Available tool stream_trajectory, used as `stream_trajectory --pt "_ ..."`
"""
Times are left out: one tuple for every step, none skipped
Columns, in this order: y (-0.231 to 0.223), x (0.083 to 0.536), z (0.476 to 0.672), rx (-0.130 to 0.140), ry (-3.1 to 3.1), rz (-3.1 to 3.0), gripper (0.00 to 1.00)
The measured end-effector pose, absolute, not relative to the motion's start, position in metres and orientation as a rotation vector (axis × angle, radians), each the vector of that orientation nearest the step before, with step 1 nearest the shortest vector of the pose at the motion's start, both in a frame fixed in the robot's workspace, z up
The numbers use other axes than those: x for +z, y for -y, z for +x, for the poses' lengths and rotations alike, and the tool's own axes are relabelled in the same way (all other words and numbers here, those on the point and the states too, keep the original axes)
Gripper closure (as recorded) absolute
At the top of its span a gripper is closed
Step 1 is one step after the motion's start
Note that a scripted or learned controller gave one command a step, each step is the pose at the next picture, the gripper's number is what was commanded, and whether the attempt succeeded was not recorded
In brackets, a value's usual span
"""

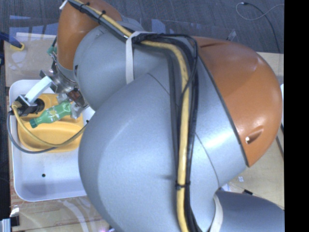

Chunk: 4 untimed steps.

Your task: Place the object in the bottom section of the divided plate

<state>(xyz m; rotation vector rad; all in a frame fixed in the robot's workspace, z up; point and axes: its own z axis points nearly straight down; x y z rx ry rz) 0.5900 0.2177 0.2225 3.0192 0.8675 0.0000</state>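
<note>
A yellow divided plate [48, 134] lies in the upper part of the left white bin [34, 187]. My gripper [69, 105] hangs over the plate's right side, below the orange band of the wrist. It is shut on a green object [50, 114], which sticks out to the left from between the fingers and slants down over the plate's middle. The plate's dividers are hidden under the object and the gripper, so I cannot tell which section lies beneath it.
The grey and orange arm [183, 129] covers the middle and right of the view and hides the right bin. The lower half of the left bin shows bare white floor with a small dark speck [43, 175].
</note>
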Motion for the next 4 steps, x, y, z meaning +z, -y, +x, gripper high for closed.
stream_trajectory --pt "-0.204 0.337 0.619 0.004 -0.679 3.067 1.00" --pt "-0.218 0.132 0.633 -0.012 -0.666 3.069 1.00" --pt "-0.159 0.100 0.648 0.008 -0.378 3.133 1.00" --pt "-0.047 0.258 0.636 -0.006 -0.449 3.113 1.00"
